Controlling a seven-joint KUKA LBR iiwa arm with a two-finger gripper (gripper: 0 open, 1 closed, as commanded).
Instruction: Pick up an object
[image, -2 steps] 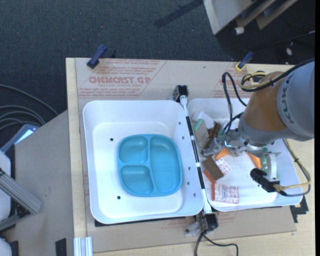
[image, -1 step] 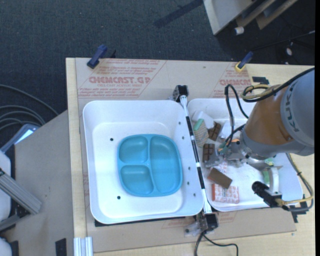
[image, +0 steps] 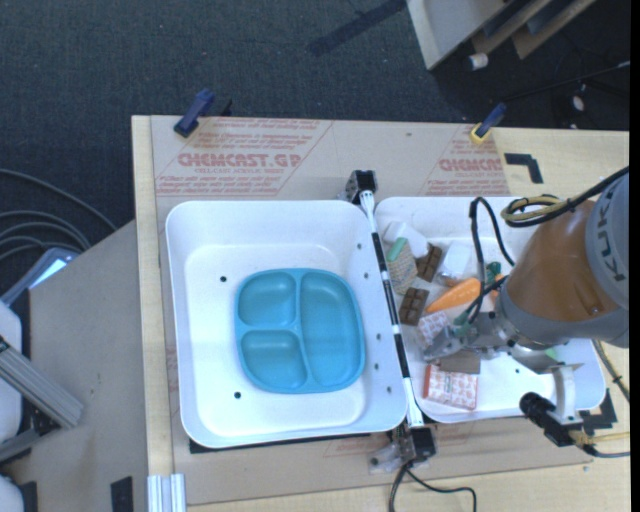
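Arm (image: 560, 275): reaches in from the right, low over the right bin (image: 590, 385).
Gripper (image: 462, 338): down among the clutter; grip state, I cannot tell.
Objects: an orange piece (image: 455, 295), brown bars (image: 413, 305) and a red-patterned packet (image: 452, 387) in the right bin.
Left bin (image: 200, 300): holds a blue divided plate (image: 300, 330).

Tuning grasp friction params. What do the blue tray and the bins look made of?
Tray: looks like moulded plastic, uniform light blue, smooth with a soft sheen, rounded dividers forming three compartments. Bins, left and right: seemingly thin white plastic, smooth with a semi-matte look and rounded corners and rims; could be formed sheet, hard to tell.
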